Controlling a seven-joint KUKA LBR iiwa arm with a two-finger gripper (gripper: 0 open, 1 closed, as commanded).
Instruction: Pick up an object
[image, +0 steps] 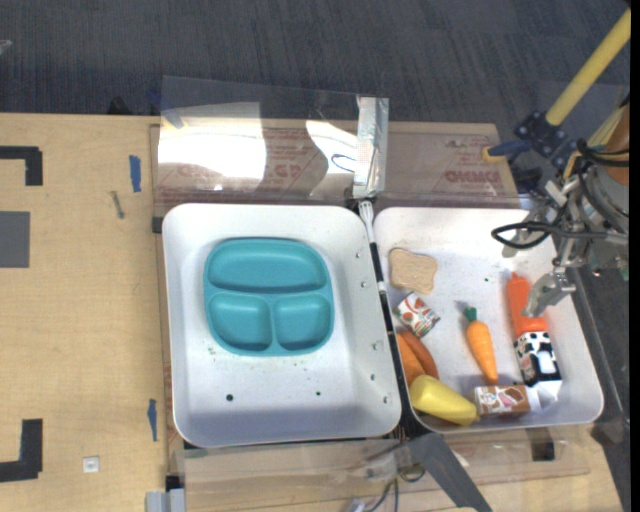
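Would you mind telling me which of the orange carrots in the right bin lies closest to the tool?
The carrot by the right wall, just under the tool. The green-topped carrot lies mid-bin; a third hugs the left wall.

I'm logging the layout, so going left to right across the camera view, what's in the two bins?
Teal divided plate → bread slice → small can → yellow pepper → carrot → black-and-white cow toy.
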